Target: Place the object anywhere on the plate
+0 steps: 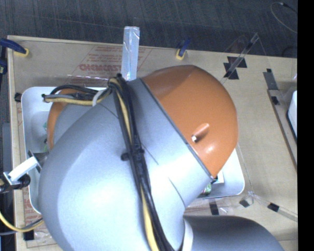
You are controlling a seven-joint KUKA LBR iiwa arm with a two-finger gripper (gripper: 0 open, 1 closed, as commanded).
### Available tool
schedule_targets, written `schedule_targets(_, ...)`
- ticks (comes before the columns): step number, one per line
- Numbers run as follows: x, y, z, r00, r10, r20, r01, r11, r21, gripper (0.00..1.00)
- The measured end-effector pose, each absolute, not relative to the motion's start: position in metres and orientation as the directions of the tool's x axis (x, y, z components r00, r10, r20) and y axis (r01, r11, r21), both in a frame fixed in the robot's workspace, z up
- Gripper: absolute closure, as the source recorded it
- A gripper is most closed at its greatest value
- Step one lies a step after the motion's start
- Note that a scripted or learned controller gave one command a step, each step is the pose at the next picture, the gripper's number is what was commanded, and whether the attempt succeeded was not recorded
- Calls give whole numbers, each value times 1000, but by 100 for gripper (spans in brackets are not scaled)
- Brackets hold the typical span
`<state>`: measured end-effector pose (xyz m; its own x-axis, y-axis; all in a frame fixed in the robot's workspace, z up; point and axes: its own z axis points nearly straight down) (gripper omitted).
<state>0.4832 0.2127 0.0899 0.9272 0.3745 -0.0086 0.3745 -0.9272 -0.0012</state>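
The grey arm (pixel 110 177) with its orange band (pixel 199 114) reaches across both bins and covers most of them. Its bulk hides the gripper, the plate and the object. An orange sliver (pixel 51 124) shows past the arm inside the left bin (pixel 29 98); I cannot tell what it belongs to.
A corner of the right bin (pixel 233 184) peeks out under the orange band. A silver upright post (pixel 131 51) stands at the back of the bench. Blue clamps (pixel 15 47) hold the board's far edge. Black and yellow cables (pixel 131 140) run along the arm.
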Motion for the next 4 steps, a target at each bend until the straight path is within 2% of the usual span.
schedule_targets(1, 514, 125, 95, 976, 218, -3, 218, -976, -27, 0)
schedule_targets(2, 514, 134, 107, 972, 234, 3, 234, -972, -37, 100)
schedule_targets(3, 480, 204, 97, 970, 242, 10, 242, -970, 0, 100)
schedule_targets(4, 478, 213, 97, 687, 727, -1, 727, -687, 0, 100)
